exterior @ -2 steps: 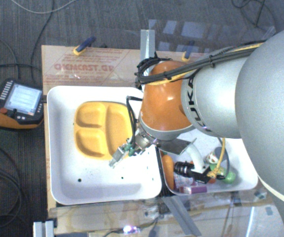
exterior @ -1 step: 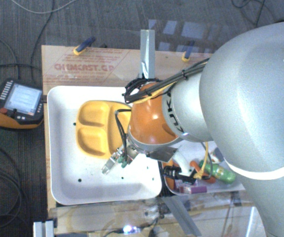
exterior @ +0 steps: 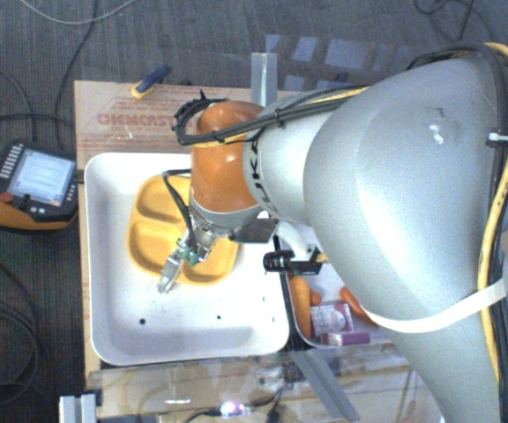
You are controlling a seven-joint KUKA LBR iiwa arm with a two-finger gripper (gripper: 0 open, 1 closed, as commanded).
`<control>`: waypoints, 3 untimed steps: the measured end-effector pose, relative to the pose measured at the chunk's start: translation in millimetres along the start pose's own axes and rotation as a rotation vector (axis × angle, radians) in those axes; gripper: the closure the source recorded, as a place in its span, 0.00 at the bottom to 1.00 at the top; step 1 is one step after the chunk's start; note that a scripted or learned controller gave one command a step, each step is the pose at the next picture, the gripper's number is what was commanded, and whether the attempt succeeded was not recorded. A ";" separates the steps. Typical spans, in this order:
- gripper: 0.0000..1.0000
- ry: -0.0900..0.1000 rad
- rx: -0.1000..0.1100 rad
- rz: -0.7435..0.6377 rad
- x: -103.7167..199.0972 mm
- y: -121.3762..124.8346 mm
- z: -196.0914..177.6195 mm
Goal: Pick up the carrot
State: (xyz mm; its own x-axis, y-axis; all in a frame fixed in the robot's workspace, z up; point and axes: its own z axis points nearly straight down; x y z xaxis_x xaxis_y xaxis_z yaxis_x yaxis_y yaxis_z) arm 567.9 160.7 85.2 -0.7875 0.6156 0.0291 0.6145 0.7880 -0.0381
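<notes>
Outwardly, at the far left you have a teach pendant (exterior: 29,188) lying on the dark floor, well apart from the bench.

Next, the left bin (exterior: 113,324) holds a yellow divided tray (exterior: 148,227) toward its far right part. Your gripper (exterior: 169,277) hangs at that tray's near edge, slanted down and leftward, its tips over bare white bin floor just beside the tray. The two fingers (exterior: 163,282) lie close together, almost touching at the tips, and nothing sits between them. Whether the tips touch the bin floor cannot be told.

Moving right, the orange band (exterior: 223,170) of your arm (exterior: 386,201) stands over the tray's far right corner, with black cabling looped across it. From there the grey body of the arm sweeps up and rightward, covering most of the right bin (exterior: 300,333).

Only the right bin's near left corner is exposed. There the carrot (exterior: 300,300) lies just inside the left wall, running roughly along it. Just beside it is a small packet with a pink label (exterior: 332,320), and a second orange item (exterior: 353,302) shows past that, partly under the arm. The carrot is well apart from the gripper, across the wall between the two bins.
</notes>
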 end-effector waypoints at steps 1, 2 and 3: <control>0.00 0.005 0.001 -0.264 -28.4 -18.1 -17.8; 1.00 0.035 0.023 -0.266 -21.2 -22.0 -18.9; 1.00 0.019 0.007 -0.031 -19.8 -33.3 -94.2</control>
